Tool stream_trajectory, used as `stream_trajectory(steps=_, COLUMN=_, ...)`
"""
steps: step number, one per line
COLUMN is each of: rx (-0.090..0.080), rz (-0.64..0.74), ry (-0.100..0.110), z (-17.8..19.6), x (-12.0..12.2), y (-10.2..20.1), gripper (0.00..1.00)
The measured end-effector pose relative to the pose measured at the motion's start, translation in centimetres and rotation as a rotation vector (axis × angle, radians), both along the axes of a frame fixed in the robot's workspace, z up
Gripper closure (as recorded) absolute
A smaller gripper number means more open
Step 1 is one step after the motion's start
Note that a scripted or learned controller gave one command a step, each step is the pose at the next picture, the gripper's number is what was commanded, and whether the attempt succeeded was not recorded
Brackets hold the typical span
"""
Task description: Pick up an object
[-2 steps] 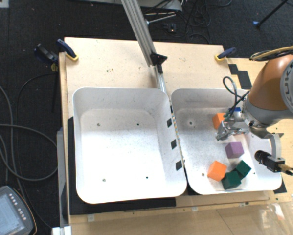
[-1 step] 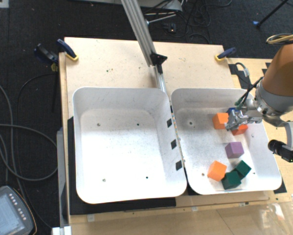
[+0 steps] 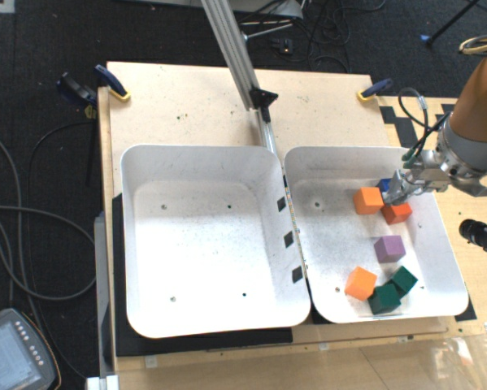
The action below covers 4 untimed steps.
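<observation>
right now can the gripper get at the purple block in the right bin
Probably yes. The purple block sits by itself on the right bin's floor, with open space all around it and nothing on top. The gripper hovers just above it in the view, near the orange block and red block.

- Bench [image 3: 194,104]: pale board, speckled, bare at the back.
- Two white bins side by side: left bin [image 3: 137,242], right bin [image 3: 324,177], rims touching.
- Clamps at the back corners [image 3: 113,84].
</observation>
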<state>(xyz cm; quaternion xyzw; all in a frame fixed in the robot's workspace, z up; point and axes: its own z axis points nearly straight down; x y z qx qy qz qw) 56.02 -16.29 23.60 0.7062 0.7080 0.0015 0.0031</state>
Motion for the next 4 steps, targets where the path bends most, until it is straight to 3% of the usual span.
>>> stream_trajectory(steps=3, rx=0.004, rz=0.006, ry=0.007, z=-0.3, x=-1.2, y=15.9, gripper=1.0)
stream_trajectory(steps=4, rx=0.005, rz=0.006, ry=0.007, z=0.3, x=-3.1, y=20.5, gripper=1.0)
